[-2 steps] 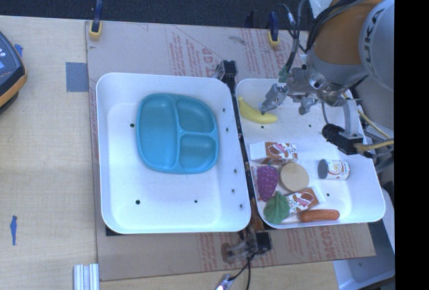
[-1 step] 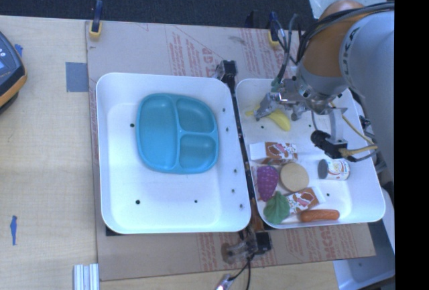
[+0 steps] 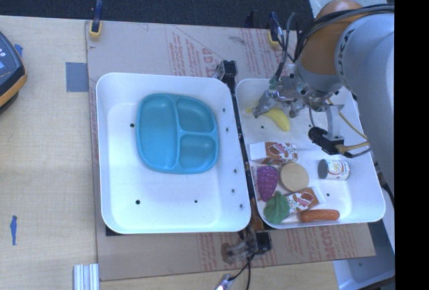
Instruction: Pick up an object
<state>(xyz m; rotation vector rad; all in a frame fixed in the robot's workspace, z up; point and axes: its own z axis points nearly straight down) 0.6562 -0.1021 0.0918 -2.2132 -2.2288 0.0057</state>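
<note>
Two shallow white bins | grey two-finger gripper (image 3: 276, 106) over right bin (image 3: 365, 205), finger state unclear, touching yellow plastic banana (image 3: 279, 120) | blue divided plate (image 3: 177, 132) in left bin (image 3: 114, 201)

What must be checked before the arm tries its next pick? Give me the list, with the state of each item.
1. End effector over the right bin: ok, it hangs at the bin's far end.
2. A target beneath it: ok, the yellow banana lies right at the end effector.
3. Banana between the fingers: cannot tell, the wrist blocks that spot.
4. Neighbours apart from the banana: ok, the purple grapes, round cracker and small can lie nearer the camera.
5. Left bin as a drop place: ok, it holds a blue divided plate with bare floor around it.
</note>
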